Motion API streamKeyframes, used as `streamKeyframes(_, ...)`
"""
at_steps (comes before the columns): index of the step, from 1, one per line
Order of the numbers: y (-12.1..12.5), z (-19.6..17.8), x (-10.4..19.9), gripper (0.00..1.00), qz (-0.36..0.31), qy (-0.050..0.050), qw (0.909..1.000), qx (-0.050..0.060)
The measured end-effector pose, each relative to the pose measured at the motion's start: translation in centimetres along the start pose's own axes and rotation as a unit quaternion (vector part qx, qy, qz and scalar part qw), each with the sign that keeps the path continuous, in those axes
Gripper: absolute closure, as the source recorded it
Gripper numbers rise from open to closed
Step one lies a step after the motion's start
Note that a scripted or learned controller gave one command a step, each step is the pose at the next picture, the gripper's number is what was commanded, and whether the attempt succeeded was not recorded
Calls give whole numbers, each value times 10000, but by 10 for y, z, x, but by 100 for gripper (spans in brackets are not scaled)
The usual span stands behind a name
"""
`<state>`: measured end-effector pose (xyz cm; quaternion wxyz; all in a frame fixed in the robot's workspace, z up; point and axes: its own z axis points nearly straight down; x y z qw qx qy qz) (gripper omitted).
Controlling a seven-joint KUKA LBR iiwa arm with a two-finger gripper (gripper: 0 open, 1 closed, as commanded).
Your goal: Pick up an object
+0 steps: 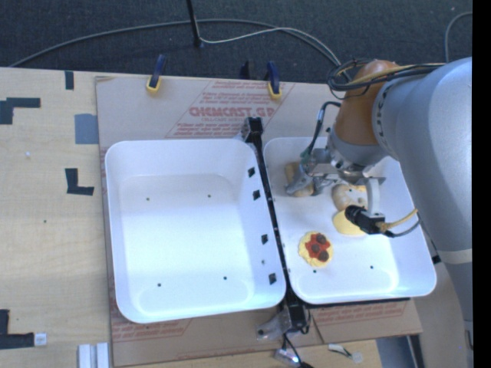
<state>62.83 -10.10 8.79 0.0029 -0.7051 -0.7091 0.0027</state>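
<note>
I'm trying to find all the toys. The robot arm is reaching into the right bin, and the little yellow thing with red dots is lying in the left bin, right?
Not quite. The yellow thing with red dots lies in the right bin, the same bin the arm is reaching into, not the left bin. The camera view shows it near that bin's front, below the tool.

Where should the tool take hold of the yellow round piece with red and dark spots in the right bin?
Come straight down and pinch the yellow round piece across its outer edges. It lies flat and low on the right bin floor, apart from the other items, so probably only its rim offers grip, with open floor around for both fingers.
</note>
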Motion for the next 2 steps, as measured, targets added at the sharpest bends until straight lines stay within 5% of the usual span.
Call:
streamKeyframes(1, -37, -98, 67, 100, -12, 1, 10000, -53)
streamKeyframes(2, -22, -93, 155, 100, -15, 3, 10000, -12)
